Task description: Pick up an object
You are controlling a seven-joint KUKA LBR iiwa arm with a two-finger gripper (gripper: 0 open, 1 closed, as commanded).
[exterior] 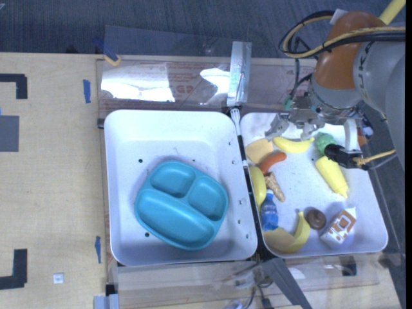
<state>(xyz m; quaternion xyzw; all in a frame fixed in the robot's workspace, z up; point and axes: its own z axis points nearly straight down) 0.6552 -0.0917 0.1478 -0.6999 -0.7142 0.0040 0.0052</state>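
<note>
Your target, a yellow banana, lies at the back of the right bin, directly beneath the gripper, whose spread fingers straddle it without closing. Just beside it you see an orange carrot-like piece and a green item. A yellow corn-shaped toy lies farther right. A blue divided plate sits in the left bin.
</note>
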